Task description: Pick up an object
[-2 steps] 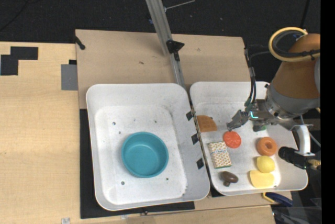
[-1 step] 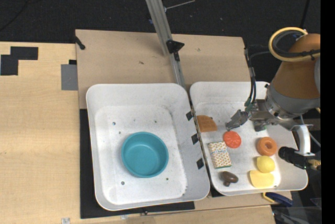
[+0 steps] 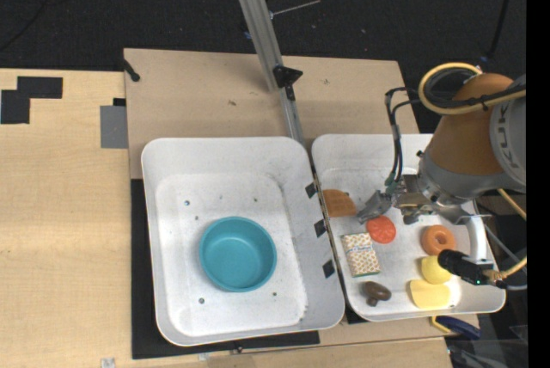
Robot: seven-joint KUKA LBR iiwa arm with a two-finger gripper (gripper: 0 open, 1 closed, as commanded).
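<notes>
Since the claw hangs low in the right bin, just above the red ball, jaw state not readable, centre it over the ball, clear of the 2 neighbours, before closing.

Gripper fingers too dark and small to read, right bin's far corner covered by the arm, brown lump too small to identify, arm cut off at right edge.
</notes>
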